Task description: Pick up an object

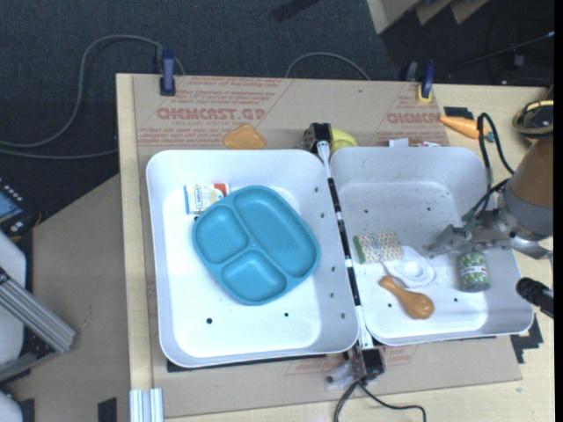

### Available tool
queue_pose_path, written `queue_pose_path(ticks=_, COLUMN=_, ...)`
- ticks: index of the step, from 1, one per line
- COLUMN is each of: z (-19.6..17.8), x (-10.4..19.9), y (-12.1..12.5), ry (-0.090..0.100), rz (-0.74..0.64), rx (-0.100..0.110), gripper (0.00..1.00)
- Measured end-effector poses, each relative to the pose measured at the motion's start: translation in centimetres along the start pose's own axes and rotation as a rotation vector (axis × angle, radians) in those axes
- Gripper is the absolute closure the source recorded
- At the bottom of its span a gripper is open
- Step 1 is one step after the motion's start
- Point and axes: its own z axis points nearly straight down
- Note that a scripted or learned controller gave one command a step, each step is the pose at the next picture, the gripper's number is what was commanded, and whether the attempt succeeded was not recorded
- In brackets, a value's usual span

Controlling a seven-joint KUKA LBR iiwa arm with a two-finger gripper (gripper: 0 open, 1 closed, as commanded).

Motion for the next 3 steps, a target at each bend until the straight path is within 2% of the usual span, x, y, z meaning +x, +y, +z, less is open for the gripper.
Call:
queue_pose_path(ticks=1, z=0.7, x=0.3, y=-5.6, ry=-0.004, rz=0.002, rx=-0.002, gripper=0.00)
queue_pose_path(ticks=2, z=-0.4, x=0.2, y=-5.4, ry=-0.008, rz=0.001, rx=-0.007, gripper=1.00)
queue_pose_path(ticks=3, z=-10.3, x=0.1, y=10.6, ry=-0.018, rz=-0.007, rx=-0.027, gripper=1.00)
